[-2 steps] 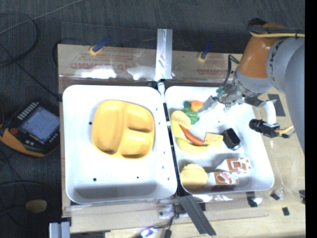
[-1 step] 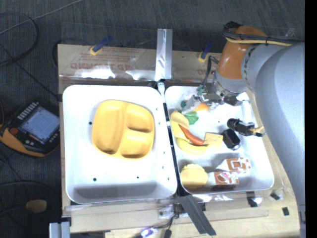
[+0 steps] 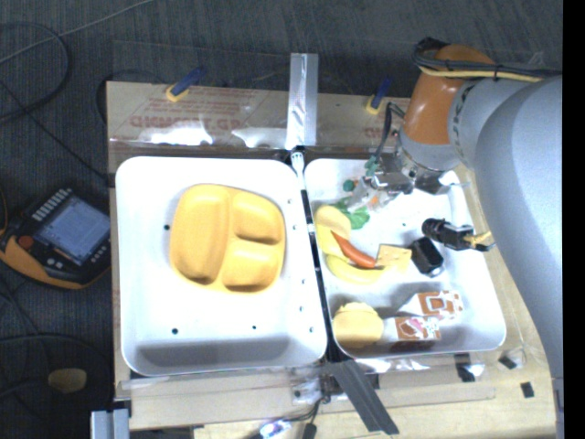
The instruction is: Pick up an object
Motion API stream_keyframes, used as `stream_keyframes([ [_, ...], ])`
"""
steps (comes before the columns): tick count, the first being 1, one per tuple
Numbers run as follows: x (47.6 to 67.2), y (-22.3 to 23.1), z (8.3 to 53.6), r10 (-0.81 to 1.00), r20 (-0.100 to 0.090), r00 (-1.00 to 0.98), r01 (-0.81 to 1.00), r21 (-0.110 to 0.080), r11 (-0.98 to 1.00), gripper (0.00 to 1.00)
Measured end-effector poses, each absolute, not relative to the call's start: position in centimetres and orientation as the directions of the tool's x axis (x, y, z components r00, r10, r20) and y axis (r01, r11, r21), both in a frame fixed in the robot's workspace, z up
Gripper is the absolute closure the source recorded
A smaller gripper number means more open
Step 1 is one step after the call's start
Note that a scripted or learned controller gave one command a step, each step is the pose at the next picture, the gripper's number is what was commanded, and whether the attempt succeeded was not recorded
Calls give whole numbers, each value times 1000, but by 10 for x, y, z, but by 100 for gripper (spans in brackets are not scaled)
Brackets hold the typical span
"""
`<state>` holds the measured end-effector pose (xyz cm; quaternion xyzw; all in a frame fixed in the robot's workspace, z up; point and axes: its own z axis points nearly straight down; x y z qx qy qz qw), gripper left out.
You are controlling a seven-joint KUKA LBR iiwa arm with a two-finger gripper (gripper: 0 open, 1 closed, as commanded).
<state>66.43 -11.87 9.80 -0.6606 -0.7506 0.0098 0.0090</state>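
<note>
Yellow plastic dominates the left bin [image 3: 137, 282]: a divided dish [image 3: 227, 236] lies flat near its middle, alone there and well apart from the arm, so it looks an unlikely target for now.

Across the central rim, the right bin [image 3: 490, 323] holds the clutter. Against its left wall sit a pale yellow-green fruit [image 3: 331, 219] and a banana [image 3: 345, 267], with an orange-red pepper-like piece [image 3: 356, 251] resting across the banana. A small green piece [image 3: 357, 217] lies just beside the fruit. Toward the front, a pale round roll [image 3: 356, 324] sits near the corner, a cheese-coloured wedge [image 3: 395, 257] touches the banana's end, and a red-and-white carton [image 3: 428, 314] lies flat by the front wall. The toys are bunched and overlapping, which leaves few clean approaches from above.

The gripper [image 3: 378, 183] hangs over the back of this bin, near the far wall, with the orange-banded wrist [image 3: 437, 108] slanting in from the right. It is just beside the small green piece, which I judge to be the likeliest object to pick, being the closest. Whether the gripper is spread or pressed together cannot be told from this angle, and nothing is visibly held.
</note>
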Motion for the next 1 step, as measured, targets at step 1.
stream_keyframes([
  [1, 636, -51, 184, 989, -1, -149, 989, 0, 149, 100],
])
